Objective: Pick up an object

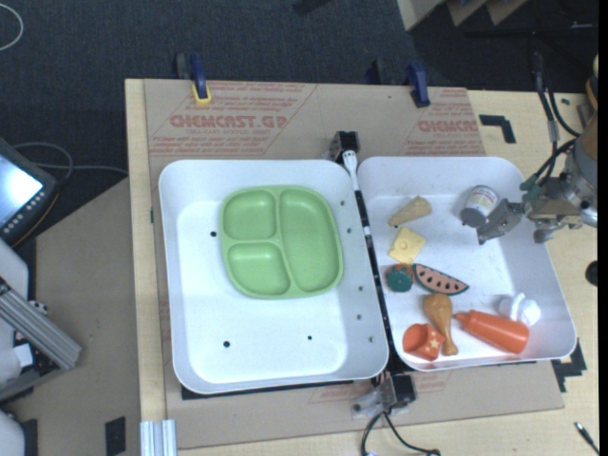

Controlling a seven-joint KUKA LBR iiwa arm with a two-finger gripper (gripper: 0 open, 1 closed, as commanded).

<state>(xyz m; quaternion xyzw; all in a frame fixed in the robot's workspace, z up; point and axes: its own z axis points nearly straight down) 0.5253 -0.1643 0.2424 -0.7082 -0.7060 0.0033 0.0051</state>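
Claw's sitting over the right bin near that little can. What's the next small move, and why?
Probably lower the claw toward the small can at the upper right of the right bin. The claw hangs right beside the can, with nothing visibly between its fingers, and the can lies apart from the other toys, so it looks like the nearest, least crowded target.

dark grey carpet floor surrounds a board-topped bench with blue clamps.
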